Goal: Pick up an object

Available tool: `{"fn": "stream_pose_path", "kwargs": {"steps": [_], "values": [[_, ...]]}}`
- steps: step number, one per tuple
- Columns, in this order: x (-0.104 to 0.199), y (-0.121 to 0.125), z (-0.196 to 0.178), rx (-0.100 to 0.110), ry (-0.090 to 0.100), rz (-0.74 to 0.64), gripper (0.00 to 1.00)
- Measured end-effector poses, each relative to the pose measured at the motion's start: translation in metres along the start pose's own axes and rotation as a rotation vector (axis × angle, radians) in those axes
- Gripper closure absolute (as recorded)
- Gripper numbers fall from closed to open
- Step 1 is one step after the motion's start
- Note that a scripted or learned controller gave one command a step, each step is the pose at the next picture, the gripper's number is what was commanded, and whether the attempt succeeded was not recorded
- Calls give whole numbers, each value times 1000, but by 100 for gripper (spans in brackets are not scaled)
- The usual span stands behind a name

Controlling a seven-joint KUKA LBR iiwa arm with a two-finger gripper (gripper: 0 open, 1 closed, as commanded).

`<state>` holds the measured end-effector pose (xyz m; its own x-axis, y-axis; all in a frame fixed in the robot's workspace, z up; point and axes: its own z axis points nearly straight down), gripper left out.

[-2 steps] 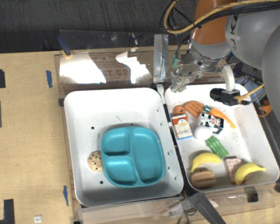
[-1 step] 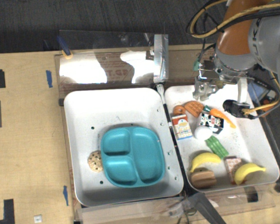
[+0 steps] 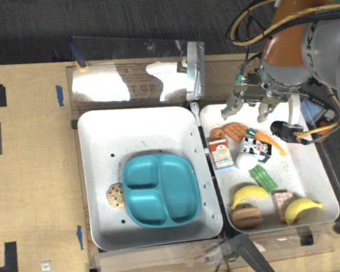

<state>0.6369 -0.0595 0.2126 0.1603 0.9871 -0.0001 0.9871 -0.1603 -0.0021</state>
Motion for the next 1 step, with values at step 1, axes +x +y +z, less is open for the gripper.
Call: {"fn": "stream_pose_path", "kwargs": {"steps": [1], "values": [[-51, -10, 119, 1, -1, -194, 0]]}}
